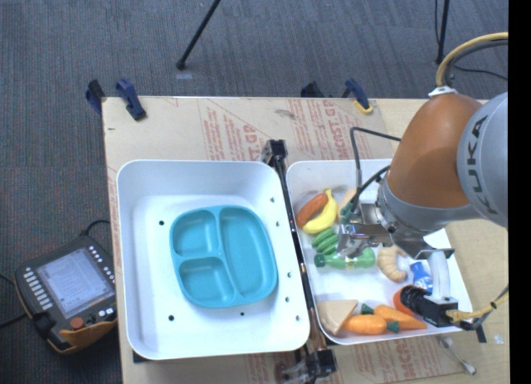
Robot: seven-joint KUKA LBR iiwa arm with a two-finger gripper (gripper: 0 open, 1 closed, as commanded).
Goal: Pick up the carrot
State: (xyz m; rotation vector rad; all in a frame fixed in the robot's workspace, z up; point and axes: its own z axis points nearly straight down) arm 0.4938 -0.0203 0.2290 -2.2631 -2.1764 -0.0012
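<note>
The grey arm with its orange band hangs over the right white bin (461, 289), and its two-finger gripper (358, 245) sits low above a green bumpy toy vegetable (344, 261) near the bin's middle. Whether the claw is spread or pressed together I cannot tell — the metal parts blur into the toys beneath.

The target, a small orange plastic carrot (367, 324), lies along the bin's near edge, just beside a tan wedge-shaped toy (337, 315) and touching a second orange piece (400, 317) to its right. It is apart from the gripper, with nothing gripping it.

This looks like the approach step: the pick has not begun. The next move calls for a shift toward the near edge of the bin, then a descent with the claw lined across the carrot's narrow body — tight work, given the crowding neighbours and the bin wall. A yellow toy banana (323, 216) and the blue divided plate (223, 255) in the left bin lie well clear.
</note>
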